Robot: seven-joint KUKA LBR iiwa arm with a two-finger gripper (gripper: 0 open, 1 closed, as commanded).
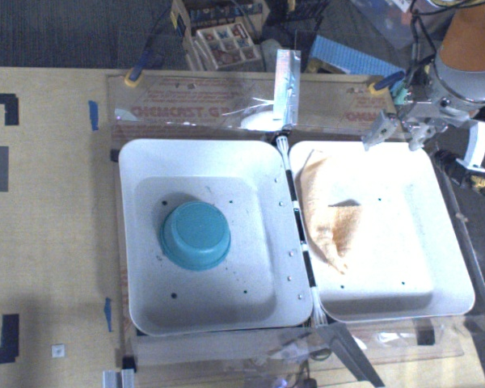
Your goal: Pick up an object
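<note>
A teal-blue bowl (196,234) lies upside down in the left bin (145,168), a little left of its middle. A tan cloth (330,215) is draped along the left side of the right bin (420,241). My gripper (398,136) hangs over the far rim of the right bin, toward its right corner, well away from the cloth and the bowl. Its two fingers (374,134) are spread open with nothing between them.
A clear plastic sheet (226,107) and a metal upright (287,87) stand just behind the bins. Boxes, a wooden rack (222,31) and cables crowd the floor beyond the bench. Tan bench top (44,217) stretches to the left of the bins.
</note>
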